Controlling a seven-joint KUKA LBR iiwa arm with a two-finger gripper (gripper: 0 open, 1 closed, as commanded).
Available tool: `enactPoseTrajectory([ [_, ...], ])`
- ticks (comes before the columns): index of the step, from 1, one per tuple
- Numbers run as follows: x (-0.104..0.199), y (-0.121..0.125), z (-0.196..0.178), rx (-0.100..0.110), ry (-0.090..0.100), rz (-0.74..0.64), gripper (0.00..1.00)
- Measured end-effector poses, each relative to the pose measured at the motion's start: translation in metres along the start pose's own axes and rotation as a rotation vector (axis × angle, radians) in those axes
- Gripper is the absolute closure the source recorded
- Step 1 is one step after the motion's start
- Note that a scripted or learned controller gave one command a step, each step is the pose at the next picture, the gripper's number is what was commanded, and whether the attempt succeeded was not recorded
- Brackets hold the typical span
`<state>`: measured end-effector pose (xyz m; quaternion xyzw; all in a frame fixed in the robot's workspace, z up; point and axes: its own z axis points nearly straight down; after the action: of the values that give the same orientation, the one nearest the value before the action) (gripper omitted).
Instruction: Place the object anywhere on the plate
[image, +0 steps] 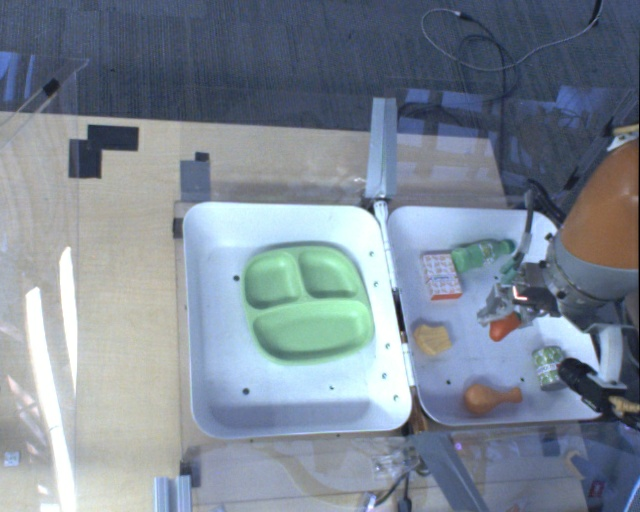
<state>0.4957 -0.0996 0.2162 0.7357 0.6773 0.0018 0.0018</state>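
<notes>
At the near edge of the right bin (470, 412) lies a tan, pear-shaped piece (490, 398) with a narrow neck pointing right. Just up and left of it sits a pale yellow, lumpy morsel (433, 339), and off to the right a small green-and-white can (547, 366) rests close to the arm.

The arm (600, 235), grey with its orange band, comes in from the right and brings the pincer (505, 300) down over the middle of that same bin. Right beneath its tip is a small orange-red object (505, 326), elongated and slightly tapered, rather like a little carrot or pepper, lying tilted on the white floor. It touches or nearly touches the pincer; whether the fingers are closed on it or merely stand above it cannot be told.

Further back in the right bin a small white box with a red pattern (441, 276) stands beside a green bottle (481, 254) lying on its side.

The left bin (210, 330) holds the plate (306, 302), light green, rounded, divided into two small compartments at the far side and one wide one nearer. The two bins sit side by side on the pale wooden table (110, 300).
</notes>
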Motion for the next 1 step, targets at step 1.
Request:
enactPoseTrajectory([
  [1,0.0987,0.0066,-0.0304,0.000,0.001,-0.035,1.00],
])
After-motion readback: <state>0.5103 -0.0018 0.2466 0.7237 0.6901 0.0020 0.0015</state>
